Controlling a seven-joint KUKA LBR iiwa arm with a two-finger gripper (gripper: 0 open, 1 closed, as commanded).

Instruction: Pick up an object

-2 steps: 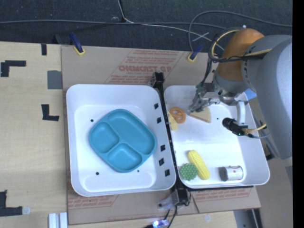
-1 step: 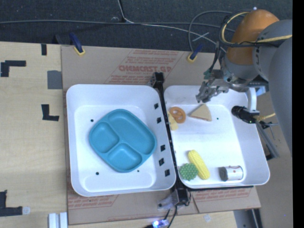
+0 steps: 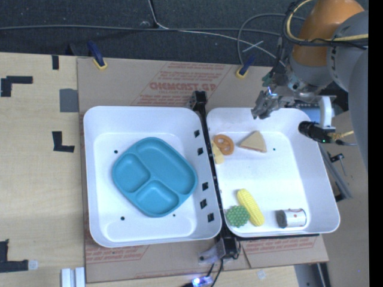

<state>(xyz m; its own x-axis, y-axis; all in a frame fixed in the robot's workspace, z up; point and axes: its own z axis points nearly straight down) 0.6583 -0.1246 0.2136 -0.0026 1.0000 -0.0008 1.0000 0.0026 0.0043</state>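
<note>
Camera view: nothing is seen to be lifted yet, so the pick is judged to be at its very start. The two-finger gripper (image 3: 264,109) is hung over the far rim of the right-hand shallow white bin (image 3: 311,178), near its back-left corner, below the grey arm with the orange band (image 3: 326,23). No object is seen between the jaws; how wide they are set cannot be told, since the tip is small and dark against the rim.

All the candidates are found lying on the bin floor. The tan wedge-shaped toy slice (image 3: 254,141) is placed nearest, just in front of and below the jaws, apart from them. Just to its left, the small orange ring-shaped pretzel toy (image 3: 223,143) is seen close to the divider between the bins, with a pale yellow piece (image 3: 217,155) touching it. Well apart, at the near edge, the yellow corn cob toy (image 3: 249,206) is laid beside a green knobbly ball (image 3: 237,216), and a small silver can (image 3: 291,218) is resting on its side towards the near-right corner.

In the left-hand white bin (image 3: 96,160) a blue sectioned plastic tray (image 3: 154,176) is held.

Left to be done, as judged: a descent onto one item, a closing, a lift.
</note>
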